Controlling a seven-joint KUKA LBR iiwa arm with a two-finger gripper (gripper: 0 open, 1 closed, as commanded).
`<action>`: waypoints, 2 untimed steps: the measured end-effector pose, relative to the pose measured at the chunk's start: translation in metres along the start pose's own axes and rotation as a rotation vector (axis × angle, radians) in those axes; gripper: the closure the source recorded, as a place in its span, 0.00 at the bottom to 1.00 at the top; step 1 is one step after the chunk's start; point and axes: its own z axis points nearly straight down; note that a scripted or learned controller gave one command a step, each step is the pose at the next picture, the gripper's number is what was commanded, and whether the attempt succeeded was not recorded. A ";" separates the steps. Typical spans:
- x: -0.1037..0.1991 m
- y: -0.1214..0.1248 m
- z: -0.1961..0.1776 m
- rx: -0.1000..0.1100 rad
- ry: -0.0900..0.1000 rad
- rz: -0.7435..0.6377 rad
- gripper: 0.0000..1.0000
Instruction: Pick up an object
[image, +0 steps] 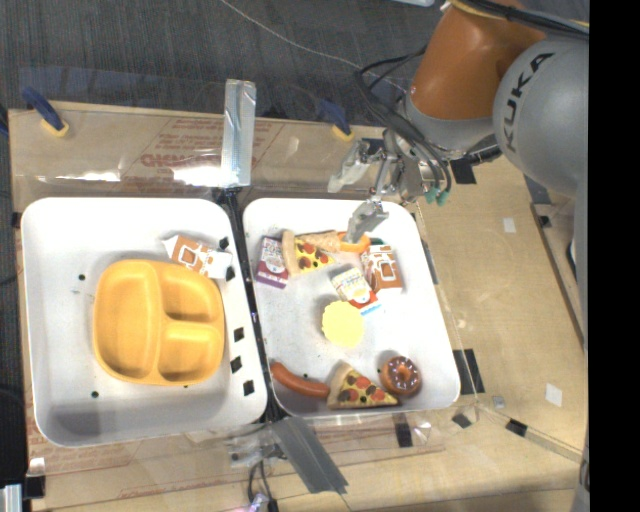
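My gripper (364, 218) hangs over the back of the right bin (430, 300), just above an orange piece (353, 243) and a pizza slice (310, 250). Nothing visibly hangs from it. Near it lie a purple carton (272, 262), a brown box (384, 268) and a small white packet (352, 285). A yellow disc (343, 324) rests mid-bin. Along the front edge are a sausage (298, 380), a second pizza slice (360, 390) and a chocolate donut (401, 374).
The left bin (60, 230) holds a yellow divided tray (158, 322) and a brown-and-white carton (198, 256) at its back right. The grey arm with its orange band (470, 60) reaches in from the upper right.
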 end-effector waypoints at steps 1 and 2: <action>0.145 -0.023 0.138 -0.004 0.011 -0.056 0.00; 0.155 0.000 0.169 -0.003 0.003 0.004 0.00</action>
